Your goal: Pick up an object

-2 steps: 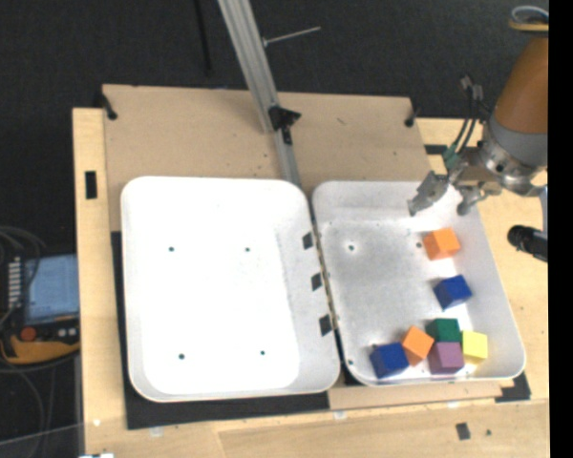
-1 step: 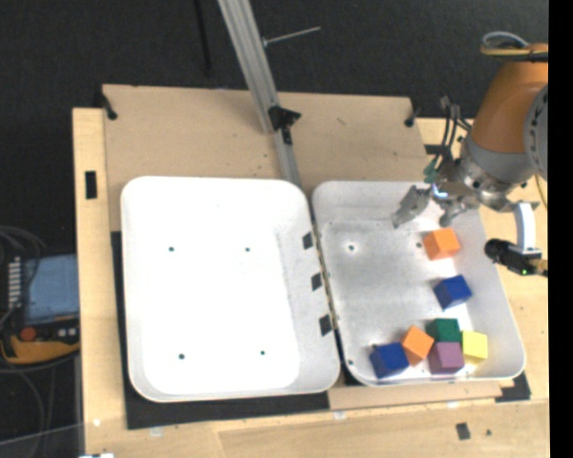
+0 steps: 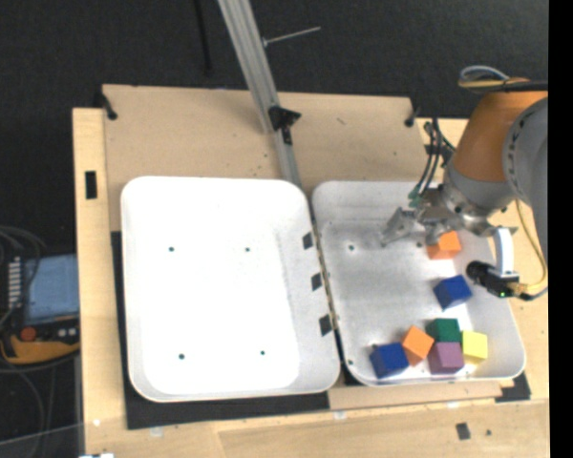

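My gripper (image 3: 416,230) hangs over the back of the right bin (image 3: 363,289), fingers spread open with nothing between them. An orange block (image 3: 446,245) lies just right of and below the gripper, beside its right finger (image 3: 435,229). A blue block (image 3: 452,291) sits further toward the front. In the front right corner several blocks are clustered: green (image 3: 447,330), yellow (image 3: 475,344), purple (image 3: 446,356), a second orange (image 3: 418,343) and a second blue (image 3: 389,360).
The left bin (image 3: 134,256) adjoins the right one along a shared rim. A slanted metal post (image 3: 253,55) rises behind the bins. A controller with cables (image 3: 38,299) lies off the bench's left edge.
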You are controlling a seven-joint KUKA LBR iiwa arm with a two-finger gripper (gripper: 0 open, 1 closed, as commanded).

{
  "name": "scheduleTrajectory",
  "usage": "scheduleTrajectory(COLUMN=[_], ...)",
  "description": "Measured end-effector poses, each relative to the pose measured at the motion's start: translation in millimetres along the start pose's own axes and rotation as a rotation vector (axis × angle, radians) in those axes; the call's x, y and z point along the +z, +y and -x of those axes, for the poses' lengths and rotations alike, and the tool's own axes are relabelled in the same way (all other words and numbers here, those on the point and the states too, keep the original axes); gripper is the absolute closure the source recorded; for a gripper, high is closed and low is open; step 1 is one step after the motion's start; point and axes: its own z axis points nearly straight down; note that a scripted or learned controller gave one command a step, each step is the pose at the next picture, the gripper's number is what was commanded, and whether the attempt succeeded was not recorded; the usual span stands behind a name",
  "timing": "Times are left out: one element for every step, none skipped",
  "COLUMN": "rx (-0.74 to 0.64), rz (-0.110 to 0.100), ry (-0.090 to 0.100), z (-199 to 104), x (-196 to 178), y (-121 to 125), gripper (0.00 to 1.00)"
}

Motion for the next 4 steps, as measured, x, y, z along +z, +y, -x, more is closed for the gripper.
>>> scheduleTrajectory(rx=[0.002,-0.002,-0.002,-0.003], rz=[0.006,0.008,0.008,0.006], ry=[0.001,0.0,0.0,0.001], z=[0.7,8.7,9.4,10.5], x=[-14.2,-67.9,-126.0,-154.3], y=[1.7,10.8,3.2,4.2], gripper=[1.0,1.0,1.0,1.0])
